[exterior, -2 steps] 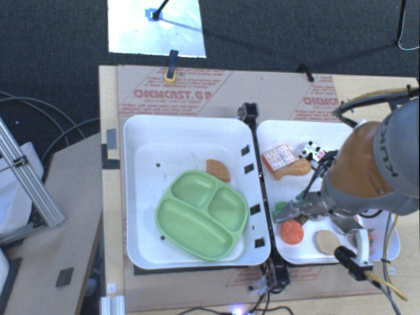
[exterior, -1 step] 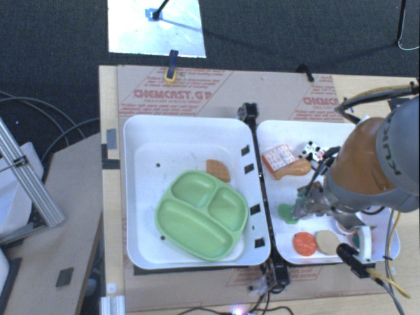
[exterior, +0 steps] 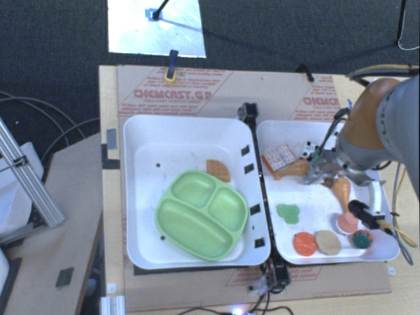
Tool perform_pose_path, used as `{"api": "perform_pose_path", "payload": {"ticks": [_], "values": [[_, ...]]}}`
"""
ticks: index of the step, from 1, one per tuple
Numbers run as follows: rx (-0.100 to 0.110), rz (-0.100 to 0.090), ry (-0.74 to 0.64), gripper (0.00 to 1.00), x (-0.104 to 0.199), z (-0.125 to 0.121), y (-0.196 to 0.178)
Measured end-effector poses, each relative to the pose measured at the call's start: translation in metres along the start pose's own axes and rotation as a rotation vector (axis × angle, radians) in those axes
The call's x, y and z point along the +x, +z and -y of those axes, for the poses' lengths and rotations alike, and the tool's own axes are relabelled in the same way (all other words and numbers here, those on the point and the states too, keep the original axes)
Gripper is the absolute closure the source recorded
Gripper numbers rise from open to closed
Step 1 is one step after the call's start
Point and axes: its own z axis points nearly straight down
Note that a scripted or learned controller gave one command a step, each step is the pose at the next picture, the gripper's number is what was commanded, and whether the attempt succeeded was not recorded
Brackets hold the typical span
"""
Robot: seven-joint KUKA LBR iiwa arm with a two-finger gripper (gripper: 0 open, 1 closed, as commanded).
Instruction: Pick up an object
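Nearest, a red disc (exterior: pixel 304 243) and tan disc (exterior: pixel 327 242) lay along the right bin's (exterior: pixel 282 249) near wall. Farther in, the end effector (exterior: pixel 317 172) hovered, grip state unreadable; an orange drumstick-shaped toy (exterior: pixel 291 170) lay just left, long axis left-right.

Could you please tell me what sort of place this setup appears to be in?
Most likely a robotics lab or test cell for grasping trials. A grey arm with an orange band reaches over two white bins on a bench; one holds a green divided plate, the other toy food such as a red tomato.
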Motion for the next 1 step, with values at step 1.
{"api": "perform_pose_path", "payload": {"ticks": [1], "values": [[0.005,-0.004,-0.005,1.00,0.0026,0.0029,-0.0104]]}}
